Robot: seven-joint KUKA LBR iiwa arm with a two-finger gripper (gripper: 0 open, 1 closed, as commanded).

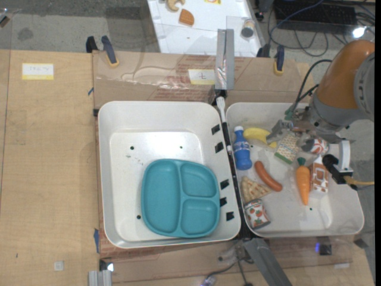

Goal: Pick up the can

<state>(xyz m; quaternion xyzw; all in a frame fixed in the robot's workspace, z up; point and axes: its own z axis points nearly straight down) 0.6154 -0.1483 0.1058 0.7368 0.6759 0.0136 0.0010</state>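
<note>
Bench [47, 159]: two white bins [113, 159] | claw [309, 137] over right bin, grip unclear

Left bin [113, 159]: holds divided plate [180, 198].
Right bin [345, 219]: bottle [241, 150] at left, sausage [268, 176] centre, carrot [303, 184] right, gripper [300, 137] above.

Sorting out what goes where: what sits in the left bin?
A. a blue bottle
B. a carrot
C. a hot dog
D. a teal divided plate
D: the teal divided plate lies in the left bin; the bottle, carrot and hot dog are in the right bin.
</note>
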